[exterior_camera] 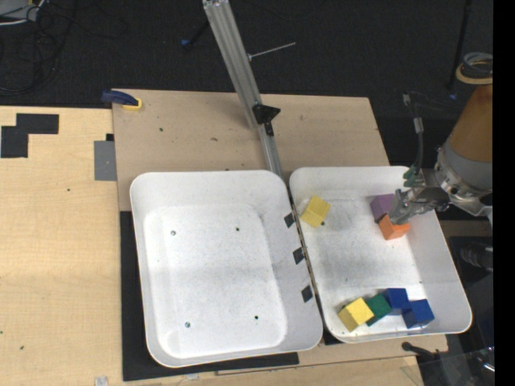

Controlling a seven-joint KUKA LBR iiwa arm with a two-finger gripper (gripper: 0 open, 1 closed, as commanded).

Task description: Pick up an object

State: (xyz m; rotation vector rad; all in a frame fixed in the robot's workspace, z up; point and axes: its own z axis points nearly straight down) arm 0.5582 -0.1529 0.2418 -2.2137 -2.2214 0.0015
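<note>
The left bin [211, 268] is lying on the bench with nothing in it beyond a few dark specks on its white floor. Just past the rim that the two bins share, a yellow block [315, 211] is sitting alone in the right bin [366, 284], close to that bin's far left corner. Further along, against the near wall of the right bin, a small cluster is crowding together: a second yellow block [355, 313], a green block [377, 305] touching it, and two blue blocks [408, 306] pressed up beside the green one toward the near right corner. At the far right side of the same bin, a purple block [383, 206] and an orange block [393, 229] are resting side by side, the orange one nearer the camera. The gripper [409, 203] is hanging low over exactly this pair, coming in from the bin's right wall, and its metal parts are overlapping the right edges of both blocks. It cannot be told how the gripper is set, nor whether it has hold of anything; both blocks appear to be resting on the bin floor. The orange block is probably the likeliest target, lying just toward the near wall and slightly left of the gripper, with the purple one immediately to its left.
</note>
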